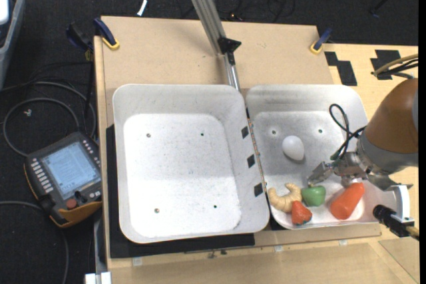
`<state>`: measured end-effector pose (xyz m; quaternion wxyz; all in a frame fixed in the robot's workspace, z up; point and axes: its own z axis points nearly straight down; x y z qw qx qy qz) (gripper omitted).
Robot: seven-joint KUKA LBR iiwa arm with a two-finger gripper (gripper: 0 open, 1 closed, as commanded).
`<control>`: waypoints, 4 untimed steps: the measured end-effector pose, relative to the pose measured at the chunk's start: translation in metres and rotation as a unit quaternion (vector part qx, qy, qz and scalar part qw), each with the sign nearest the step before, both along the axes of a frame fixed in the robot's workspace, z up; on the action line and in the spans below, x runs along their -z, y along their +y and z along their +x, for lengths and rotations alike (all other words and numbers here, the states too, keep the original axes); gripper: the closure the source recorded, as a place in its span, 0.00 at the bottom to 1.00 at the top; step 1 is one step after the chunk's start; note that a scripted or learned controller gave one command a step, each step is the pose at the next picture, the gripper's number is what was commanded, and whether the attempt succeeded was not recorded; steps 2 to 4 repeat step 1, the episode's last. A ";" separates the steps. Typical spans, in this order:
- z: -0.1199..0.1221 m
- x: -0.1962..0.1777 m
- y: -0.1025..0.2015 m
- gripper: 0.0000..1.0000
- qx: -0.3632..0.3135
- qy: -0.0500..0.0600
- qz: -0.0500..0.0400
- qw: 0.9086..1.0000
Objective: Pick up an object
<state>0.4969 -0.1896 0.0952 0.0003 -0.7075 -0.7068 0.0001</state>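
The grey arm (393,136) with its orange band comes in from the right edge of the frame, bent down over the right bin (279,110), its wrist low above the bin's lower right part. The tool (326,171) points toward the left, its metal tip sitting just above and right of the green object (314,195) and just left of the orange carrot-shaped object (346,201). How far the tool is spread cannot be told from this slant, and nothing can be seen gripped in it.

The things to pick up lie crowded in the lower part of the right bin: a white egg-shaped object (293,147) near the bin's middle, a tan curved piece (285,196) against the lower left wall, a small red object (300,212) just below it beside the green one, and the orange one toward the lower right corner. The upper part of that bin is bare, save for a black cable loop (339,118) hanging over its upper right.

The left bin (180,156) takes the centre of the frame, its right wall touching the right bin's left wall. Both rest on the tan tabletop (173,50), with a wide bare strip along its top.
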 end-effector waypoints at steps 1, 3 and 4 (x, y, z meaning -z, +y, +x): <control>0.001 -0.011 0.000 1.00 0.000 -0.001 0.000 1.000; 0.001 -0.011 0.000 1.00 0.000 -0.001 0.000 1.000; 0.001 -0.011 0.000 1.00 0.000 -0.001 0.000 1.000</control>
